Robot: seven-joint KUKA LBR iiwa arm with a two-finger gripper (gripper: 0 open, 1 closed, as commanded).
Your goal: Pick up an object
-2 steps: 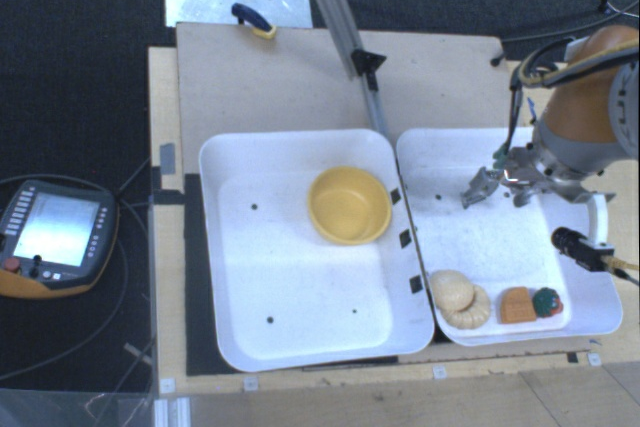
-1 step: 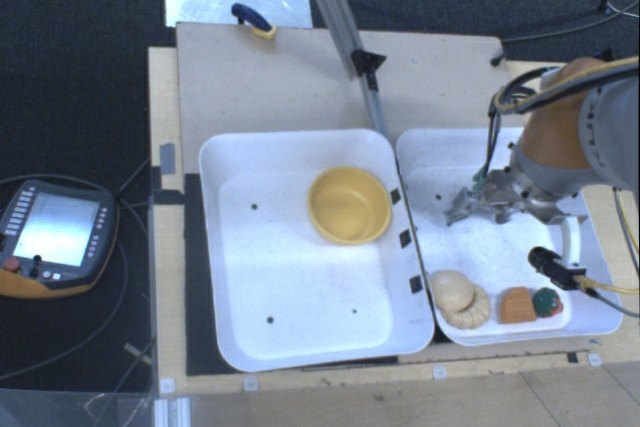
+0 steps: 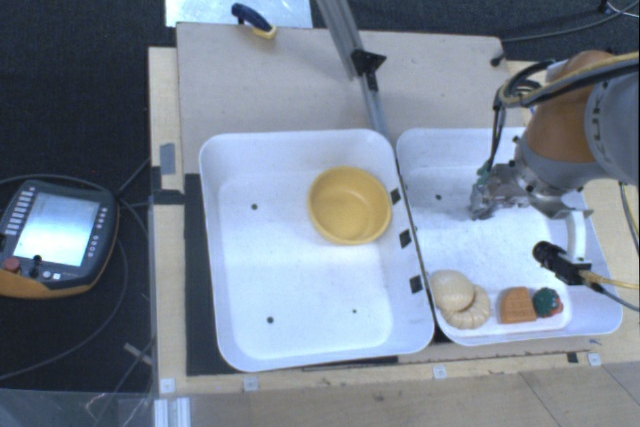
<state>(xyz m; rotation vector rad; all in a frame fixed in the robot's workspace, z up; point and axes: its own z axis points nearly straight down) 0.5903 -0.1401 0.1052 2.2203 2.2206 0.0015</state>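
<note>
A yellow bowl sits in the left bin, toward its upper right. In the right bin, along the near edge, lie a cream-coloured bun-shaped object resting on a pale ring, and an orange block with a small green and red piece beside it. My gripper hangs low over the middle of the right bin, above and away from those objects. Nothing is visible between its fingers.
A metal pole slants from the top down to the gap between the bins. A teach pendant lies left of the bench. A blue-and-yellow clamp sits at the board's far edge. Cables run along the arm's wrist.
</note>
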